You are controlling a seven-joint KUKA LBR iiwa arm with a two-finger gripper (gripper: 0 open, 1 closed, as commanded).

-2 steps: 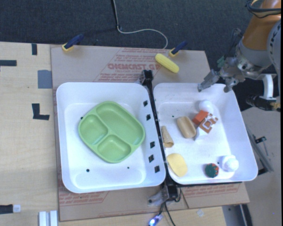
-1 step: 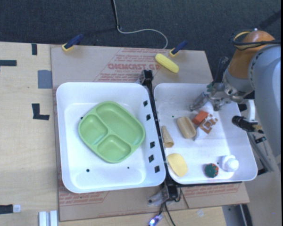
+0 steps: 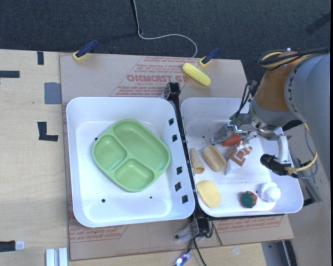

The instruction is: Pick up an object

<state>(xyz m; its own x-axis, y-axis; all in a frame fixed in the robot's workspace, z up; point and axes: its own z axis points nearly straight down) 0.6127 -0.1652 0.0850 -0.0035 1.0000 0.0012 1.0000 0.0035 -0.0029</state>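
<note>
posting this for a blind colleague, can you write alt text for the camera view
A grey robot arm with an orange band reaches from the right into the right white bin, its gripper low beside a small orange-red item among toy foods. The left white bin holds a green divided plate; a yellow object lies on cardboard behind the bins.

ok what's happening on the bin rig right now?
The arm is reaching into the right bin, its gripper low over a red item near the bin's middle. Nothing is visibly lifted yet. Around it lie a tan piece, a yellow piece, a green-red item and a white one. The left bin holds a green tray.
</note>
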